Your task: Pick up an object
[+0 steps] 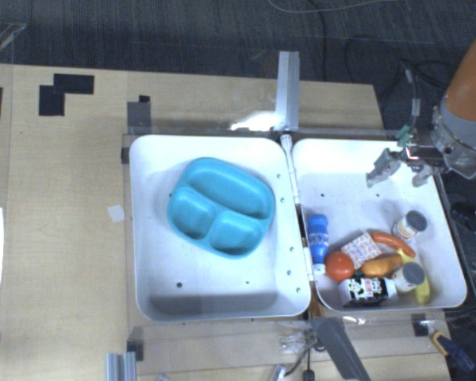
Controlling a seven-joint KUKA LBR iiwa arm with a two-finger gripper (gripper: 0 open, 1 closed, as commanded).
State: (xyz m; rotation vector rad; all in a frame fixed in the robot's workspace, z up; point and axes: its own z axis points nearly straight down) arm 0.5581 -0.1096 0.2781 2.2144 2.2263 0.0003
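Spread open and gripping nothing, the hand is seen over the right bin, near its back rim above bare floor. Toy food is crowded into its front corner. A blue tray is held in the left bin.

Small toys and groceries heaped in right bin's near corner; blue bottle lying beside dividing wall.
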